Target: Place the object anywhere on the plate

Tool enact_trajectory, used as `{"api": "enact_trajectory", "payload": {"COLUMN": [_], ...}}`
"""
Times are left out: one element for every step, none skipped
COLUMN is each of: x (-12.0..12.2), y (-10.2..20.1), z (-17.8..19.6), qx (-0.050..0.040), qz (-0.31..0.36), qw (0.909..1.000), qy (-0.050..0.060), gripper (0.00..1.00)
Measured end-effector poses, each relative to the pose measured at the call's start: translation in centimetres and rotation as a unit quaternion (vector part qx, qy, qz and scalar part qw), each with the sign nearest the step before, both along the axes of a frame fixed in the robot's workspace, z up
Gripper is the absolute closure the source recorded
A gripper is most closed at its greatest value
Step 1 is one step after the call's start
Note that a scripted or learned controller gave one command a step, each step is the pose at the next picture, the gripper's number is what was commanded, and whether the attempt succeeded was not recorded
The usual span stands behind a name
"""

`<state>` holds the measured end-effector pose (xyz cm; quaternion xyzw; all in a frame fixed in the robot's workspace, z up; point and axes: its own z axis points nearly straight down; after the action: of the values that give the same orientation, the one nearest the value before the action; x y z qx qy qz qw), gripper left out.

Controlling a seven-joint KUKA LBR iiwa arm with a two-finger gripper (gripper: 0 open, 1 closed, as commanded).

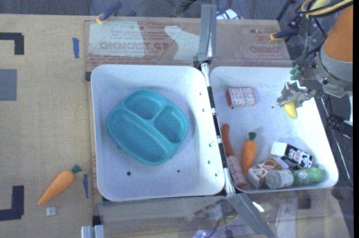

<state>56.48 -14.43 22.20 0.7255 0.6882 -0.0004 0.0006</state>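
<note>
Two white bins sit side by side on my worktop (45,136), seen from the fixed overhead camera. At the frame's right edge the grey arm with its orange band (341,40) reaches in over the upper right corner of the right bin (263,77). Its gripper (293,95) hangs above that corner; from here I cannot tell whether it is spread or pressed together. Directly under the gripper, touching it in the picture, a small yellow object (290,110) pokes out on the lower side, but I cannot make out whether it is pinched or merely lying on the bin floor.

Left of centre, the blue compartment plate (147,126) rests in the middle of the left bin (112,82), well apart from the gripper, with the bins' shared divider between them.

Elsewhere in the right bin: a red-and-white box (241,96) near the top, a red stick-like item (226,138) along the left wall, an orange toy carrot (249,154) beside it, and a cluster of small packages (286,169) along the lower edge. A second toy carrot (56,186) lies on the worktop at lower left, outside both bins.
</note>
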Motion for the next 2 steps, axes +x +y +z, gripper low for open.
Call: {"api": "enact_trajectory", "payload": {"x": [2.4, 7.8], "y": [5.3, 7.8], "z": [-4.4, -3.3], "qx": [0.0010, 0.0002], "qz": [0.201, 0.173], "qw": [0.9797, 0.9850], "qy": [0.000, -0.001], "gripper": [1.00, 1.00]}}
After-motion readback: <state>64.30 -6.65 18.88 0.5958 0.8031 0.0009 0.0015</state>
